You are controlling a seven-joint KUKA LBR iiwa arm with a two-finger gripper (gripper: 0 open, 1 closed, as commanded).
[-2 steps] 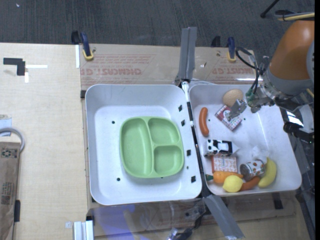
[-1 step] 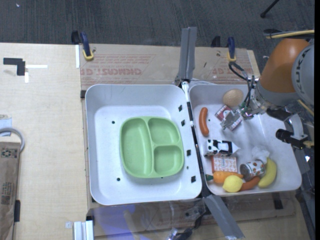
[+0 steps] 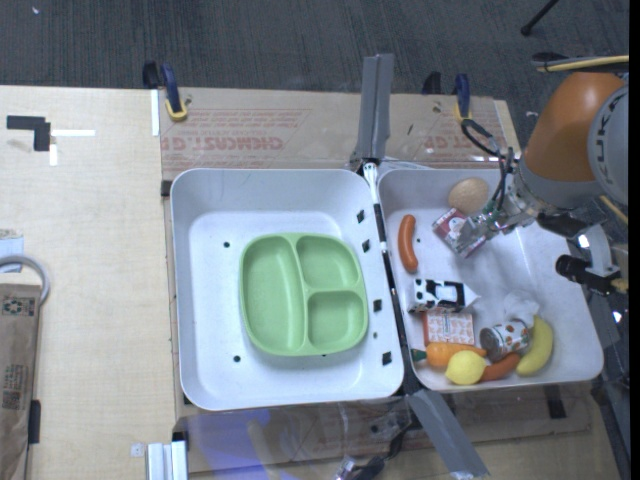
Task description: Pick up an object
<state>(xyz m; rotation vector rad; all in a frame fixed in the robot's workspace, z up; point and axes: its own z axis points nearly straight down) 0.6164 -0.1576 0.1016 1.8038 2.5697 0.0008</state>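
One red-and-white packet (image 3: pixel 458 232) in the right bin (image 3: pixel 590 368), beside gripper (image 3: pixel 487 222).

Bench (image 3: pixel 80 268) bearing two white bins (image 3: pixel 200 298) side by side

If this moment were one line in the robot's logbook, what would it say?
stage: reaching | gripper: in right bin, over small packet beside egg | hold: unconfirmed | green tray: left bin

Your left bin (image 3: pixel 190 298): divided tray (image 3: pixel 302 294) in its middle | your right bin (image 3: pixel 570 368): sausage (image 3: pixel 407 242) by the left wall, egg (image 3: pixel 467 194) at the back, lemon (image 3: pixel 465 368) and banana (image 3: pixel 540 346) in front
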